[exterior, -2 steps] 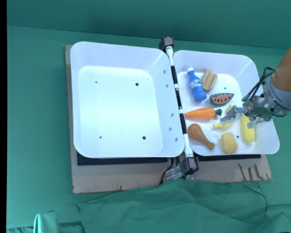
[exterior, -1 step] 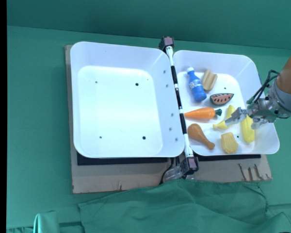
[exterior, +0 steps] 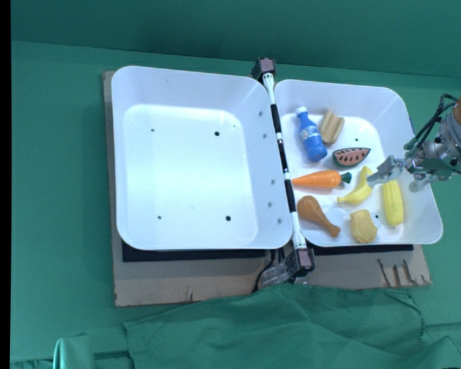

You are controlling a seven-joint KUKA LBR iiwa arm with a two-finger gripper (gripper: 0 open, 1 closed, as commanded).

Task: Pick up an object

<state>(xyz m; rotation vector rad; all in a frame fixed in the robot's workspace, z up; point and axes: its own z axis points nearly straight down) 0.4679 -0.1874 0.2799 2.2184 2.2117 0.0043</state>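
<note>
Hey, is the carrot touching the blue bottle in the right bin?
Apart. In the camera view, a strip of white bin floor shows between the blue bottle's lower end and the carrot, which lies crosswise below it.

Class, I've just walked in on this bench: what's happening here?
A robot arm reaches in from the right, its gripper hovering over the right bin, above a yellow corn cob and beside a banana. Nothing is held. A blue bottle, carrot and drumstick also lie there.
</note>
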